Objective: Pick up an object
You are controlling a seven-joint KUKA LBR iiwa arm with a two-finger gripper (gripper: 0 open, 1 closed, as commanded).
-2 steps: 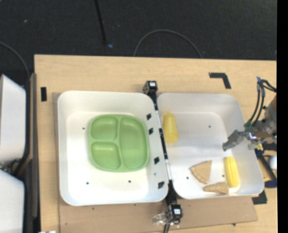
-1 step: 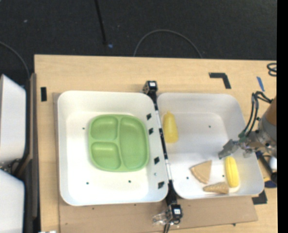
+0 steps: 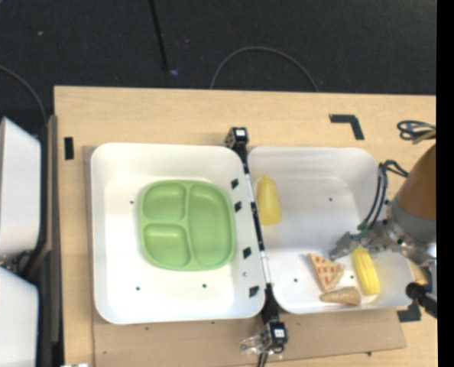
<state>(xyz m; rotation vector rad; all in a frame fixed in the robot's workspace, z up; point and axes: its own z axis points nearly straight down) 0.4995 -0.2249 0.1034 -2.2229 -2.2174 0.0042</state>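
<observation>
Wooden bench (image 3: 173, 113), two white bins: your gripper (image 3: 362, 243) sits lower right, over the corn cob (image 3: 365, 271); jaw state unclear.

Right bin's (image 3: 303, 159) middle lies open; food (image 3: 342, 275) crowds its near corner.

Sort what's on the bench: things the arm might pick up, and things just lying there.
Candidates for picking, all in the right bin:
yellow corn cob
pizza slice
tan bread piece
pale yellow piece

Just lying about:
green divided plate in the left bin
scissors on the bench
</observation>
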